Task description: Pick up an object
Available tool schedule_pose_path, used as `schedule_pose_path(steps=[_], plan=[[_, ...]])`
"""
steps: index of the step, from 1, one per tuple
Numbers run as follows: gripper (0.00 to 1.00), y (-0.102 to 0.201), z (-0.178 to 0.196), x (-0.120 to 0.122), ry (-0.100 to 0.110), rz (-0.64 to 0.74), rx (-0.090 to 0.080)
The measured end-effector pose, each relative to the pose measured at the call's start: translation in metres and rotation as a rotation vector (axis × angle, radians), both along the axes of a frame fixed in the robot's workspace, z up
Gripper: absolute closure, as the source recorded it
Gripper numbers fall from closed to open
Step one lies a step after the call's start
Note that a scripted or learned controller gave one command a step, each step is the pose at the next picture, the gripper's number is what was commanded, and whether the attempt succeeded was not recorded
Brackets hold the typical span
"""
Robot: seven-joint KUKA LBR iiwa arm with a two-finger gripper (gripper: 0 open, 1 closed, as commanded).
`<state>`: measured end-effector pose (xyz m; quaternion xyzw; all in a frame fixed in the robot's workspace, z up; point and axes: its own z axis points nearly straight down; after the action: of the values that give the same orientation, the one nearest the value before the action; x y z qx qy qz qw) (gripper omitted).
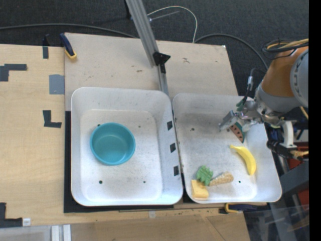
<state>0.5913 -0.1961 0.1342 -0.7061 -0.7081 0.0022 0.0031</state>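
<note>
Reaching in from the right, the grey arm (pixel 286 84) with its orange band hangs over the upper right part of the right bin (pixel 200 109), its wrist low above the white floor. At its tip the jaws point leftward and down; they look narrowly parted, with a small reddish-brown object (pixel 235 131) just beside or under them, but whether that piece sits between them I cannot tell, since the metal parts overlap it.

Below the jaws, near the right wall of the same bin, lies a yellow banana (pixel 246 158), tilted with its upper end toward the arm. Toward the bin's front edge sits a cluster: a green leafy toy (pixel 204 174), a tan bread-like stick (pixel 222 178) touching it on the right, and a yellow block (pixel 199 190) just in front, close to the front left corner.

In the left bin (pixel 80 134), a teal bowl (pixel 113 143) stands upright, left of centre and well apart from everything else.

Both bins rest side by side on the counter (pixel 30 134), which carries strips of dark tape at its left. A slanted grey metal pole (pixel 143 24) crosses the top of the view, ending near the seam between the bins
</note>
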Motion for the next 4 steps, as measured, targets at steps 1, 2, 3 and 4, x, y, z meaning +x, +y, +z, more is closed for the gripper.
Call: schedule_pose_path(steps=[1, 2, 3, 4], plan=[[0.0, -0.002, -0.03, 0.001, -0.011, -0.002, -0.005], [1.0, 0.0, -0.023, 0.001, -0.007, -0.001, -0.003], [1.0, -0.007, 0.032, 0.01, -0.012, -0.002, -0.003], [1.0, -0.002, 0.076, 0.008, -0.011, -0.001, -0.002]])
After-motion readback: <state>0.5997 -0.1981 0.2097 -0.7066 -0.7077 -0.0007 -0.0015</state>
